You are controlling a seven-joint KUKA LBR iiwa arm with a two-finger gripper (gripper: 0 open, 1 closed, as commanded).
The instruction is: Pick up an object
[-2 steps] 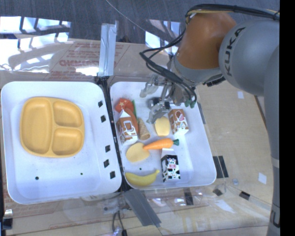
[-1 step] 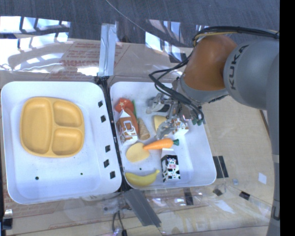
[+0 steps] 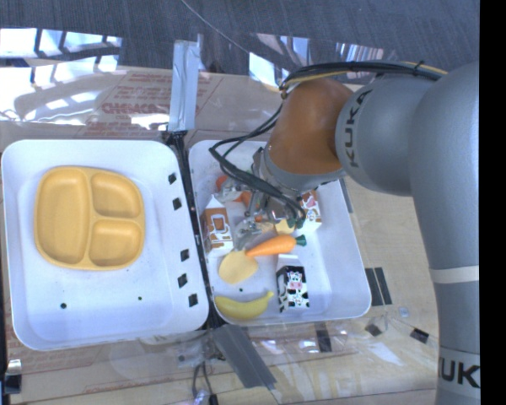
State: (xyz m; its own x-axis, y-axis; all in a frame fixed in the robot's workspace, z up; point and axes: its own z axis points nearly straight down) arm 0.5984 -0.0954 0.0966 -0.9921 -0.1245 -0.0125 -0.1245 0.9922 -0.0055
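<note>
arm (image 3: 388,133) reaching over right bin (image 3: 354,268) | left bin (image 3: 84,310) holding yellow divided plate (image 3: 88,216), open floor around it | right bin crowded: carrot (image 3: 272,245) centre, just below gripper (image 3: 257,219), orange, tapered, green stub; banana (image 3: 243,305) at front wall; cow carton (image 3: 293,289) beside | fingers state: cannot tell, hidden in clutter

The right white plastic bin (image 3: 354,260) is crowded by an orange toy carrot (image 3: 271,245), yellow banana (image 3: 243,305) and cow-printed carton (image 3: 293,288). Open floor is left around the yellow compartment tray (image 3: 89,218) in the left white bin (image 3: 34,310).
</note>
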